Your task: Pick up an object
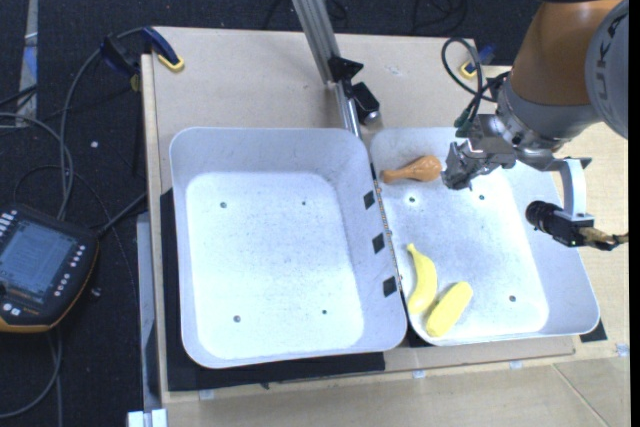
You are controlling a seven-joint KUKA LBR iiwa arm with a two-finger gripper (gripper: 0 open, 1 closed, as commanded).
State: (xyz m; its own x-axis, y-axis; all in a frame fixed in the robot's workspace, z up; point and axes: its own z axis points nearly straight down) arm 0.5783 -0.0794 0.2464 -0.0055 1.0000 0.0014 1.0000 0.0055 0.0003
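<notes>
Camera view is showing the grey-and-orange arm (570, 45) reaching in from the right, its jaws (458, 177) hanging over the right bin (560, 315) just beside a tan drumstick toy (414, 171). A banana (421, 277) and a yellow lemon-like piece (449, 307) are lying nearer the front, touching each other. The left bin (190, 155) is sitting alongside on the surface (250, 75).

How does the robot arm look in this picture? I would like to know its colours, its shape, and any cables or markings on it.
The arm is thick and rounded, with an orange band above a grey wrist. Part of dark lettering shows on the grey casing at the right edge. Black cables loop beside the wrist. The claw is small, dark and metallic. A white bracket carrying a black cylindrical part sticks out below the wrist.
</notes>
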